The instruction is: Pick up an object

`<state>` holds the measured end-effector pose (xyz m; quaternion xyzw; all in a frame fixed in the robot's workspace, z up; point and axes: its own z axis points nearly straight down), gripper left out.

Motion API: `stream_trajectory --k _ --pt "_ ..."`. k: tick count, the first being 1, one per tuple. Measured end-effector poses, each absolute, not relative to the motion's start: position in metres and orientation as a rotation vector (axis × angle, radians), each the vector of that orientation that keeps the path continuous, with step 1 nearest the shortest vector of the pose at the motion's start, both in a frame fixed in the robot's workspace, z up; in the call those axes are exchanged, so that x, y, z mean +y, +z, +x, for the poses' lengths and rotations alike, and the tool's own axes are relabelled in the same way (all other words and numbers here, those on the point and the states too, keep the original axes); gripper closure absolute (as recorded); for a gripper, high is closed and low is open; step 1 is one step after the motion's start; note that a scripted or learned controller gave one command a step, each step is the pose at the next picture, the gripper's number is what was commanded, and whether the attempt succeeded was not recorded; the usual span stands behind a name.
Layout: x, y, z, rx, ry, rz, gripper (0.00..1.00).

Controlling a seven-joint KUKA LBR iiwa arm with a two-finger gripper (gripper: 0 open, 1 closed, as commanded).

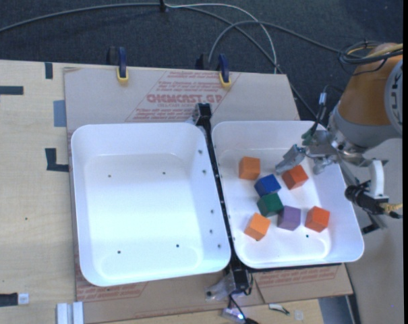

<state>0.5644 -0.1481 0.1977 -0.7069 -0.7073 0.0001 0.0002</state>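
Several small cubes lie in the right bin [338,248]: an orange cube [249,168], a blue cube [267,184], a red-orange cube [295,177], a green cube [270,204], a purple cube [289,217], another red-orange cube [317,219] and an orange cube [257,226]. My gripper [305,161] hangs over the bin's upper right part, just above the first red-orange cube. It is open, its fingers spread to either side, and nothing sits between them.
The left bin [79,181] adjoins the right one along a shared black-clipped rim [216,181]. The arm's orange band [369,93] and wrist reach in from the right. Cables [257,25] trail across the dark floor behind the bench.
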Motion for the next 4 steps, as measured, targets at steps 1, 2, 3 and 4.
stream_trajectory --k 1,2,3,4 --pt "-0.105 0.091 0.577 -2.220 0.007 -2.213 0.00" --pt "-0.087 0.090 0.552 -2.223 0.000 -2.222 0.00" --pt "-0.088 0.100 0.552 -2.222 -0.001 -2.223 1.00" --pt "-0.019 0.197 0.579 -2.232 -0.011 -2.217 1.00"
